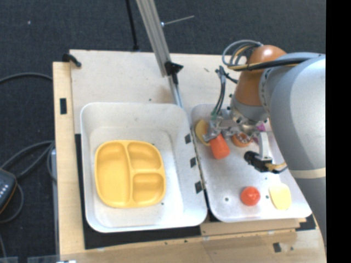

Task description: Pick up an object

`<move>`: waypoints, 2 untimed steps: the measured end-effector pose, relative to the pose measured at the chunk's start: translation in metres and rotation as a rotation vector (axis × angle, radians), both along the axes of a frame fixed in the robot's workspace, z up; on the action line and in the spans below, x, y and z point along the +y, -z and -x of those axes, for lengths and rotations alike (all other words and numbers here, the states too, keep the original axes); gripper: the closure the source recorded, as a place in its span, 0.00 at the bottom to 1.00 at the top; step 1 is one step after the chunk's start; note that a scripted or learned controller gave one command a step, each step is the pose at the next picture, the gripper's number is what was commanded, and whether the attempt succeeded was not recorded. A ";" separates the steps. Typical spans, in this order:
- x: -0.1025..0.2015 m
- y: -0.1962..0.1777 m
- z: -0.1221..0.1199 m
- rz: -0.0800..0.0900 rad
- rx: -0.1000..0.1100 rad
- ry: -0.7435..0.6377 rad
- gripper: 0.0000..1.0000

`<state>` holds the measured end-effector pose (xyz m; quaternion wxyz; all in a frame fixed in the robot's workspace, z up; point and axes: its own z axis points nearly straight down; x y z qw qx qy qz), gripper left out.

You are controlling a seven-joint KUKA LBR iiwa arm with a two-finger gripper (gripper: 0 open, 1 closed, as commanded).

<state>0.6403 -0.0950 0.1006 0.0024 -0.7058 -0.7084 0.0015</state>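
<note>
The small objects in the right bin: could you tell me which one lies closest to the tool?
The orange cylinder, right under the tool. The red ball and pale yellow piece lie far nearer the bin's front edge.

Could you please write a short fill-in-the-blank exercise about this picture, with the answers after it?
1. The yellow tray has ___ compartments.
2. The yellow tray lies in the ___ bin of the two.
3. The small ball in the right bin is ___ in colour.
4. The gripper hangs over the ___ bin.

Answers: three; left; red; right
</note>
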 end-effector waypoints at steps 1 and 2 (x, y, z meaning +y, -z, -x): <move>0.106 -0.106 0.021 -0.001 -0.014 -0.006 1.00; 0.156 -0.141 0.038 -0.001 -0.009 -0.004 1.00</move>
